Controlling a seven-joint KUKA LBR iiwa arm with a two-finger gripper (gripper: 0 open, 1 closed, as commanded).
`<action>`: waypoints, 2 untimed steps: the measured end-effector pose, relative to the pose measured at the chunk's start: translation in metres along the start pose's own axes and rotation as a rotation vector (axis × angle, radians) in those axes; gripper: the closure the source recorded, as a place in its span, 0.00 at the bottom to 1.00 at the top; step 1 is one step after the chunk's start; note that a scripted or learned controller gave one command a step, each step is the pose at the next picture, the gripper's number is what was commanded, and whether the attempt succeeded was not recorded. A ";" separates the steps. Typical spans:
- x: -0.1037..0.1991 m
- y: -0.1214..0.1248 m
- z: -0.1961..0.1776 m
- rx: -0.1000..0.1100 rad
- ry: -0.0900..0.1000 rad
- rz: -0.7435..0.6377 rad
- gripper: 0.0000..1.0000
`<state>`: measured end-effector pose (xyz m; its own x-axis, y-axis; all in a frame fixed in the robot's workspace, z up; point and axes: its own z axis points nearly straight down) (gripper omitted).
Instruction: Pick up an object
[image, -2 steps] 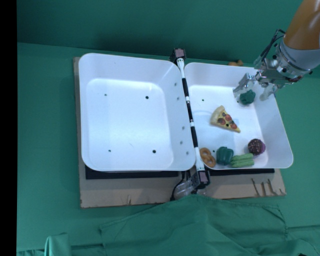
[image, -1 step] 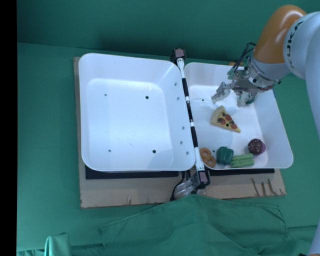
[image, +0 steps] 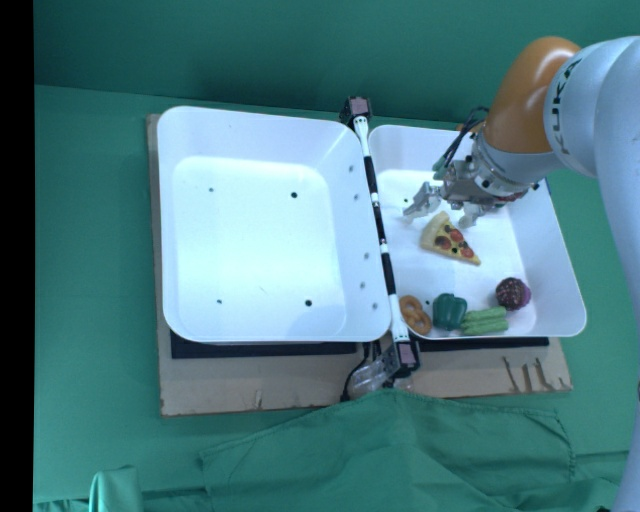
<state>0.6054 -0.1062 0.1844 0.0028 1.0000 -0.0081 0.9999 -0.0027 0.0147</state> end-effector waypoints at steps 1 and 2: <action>0.037 0.016 -0.104 -0.003 0.007 -0.005 0.00; 0.034 0.015 -0.110 0.002 0.006 0.002 1.00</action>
<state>0.6192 -0.0717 0.2942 0.0043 1.0000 -0.0020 0.9999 -0.0042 0.0124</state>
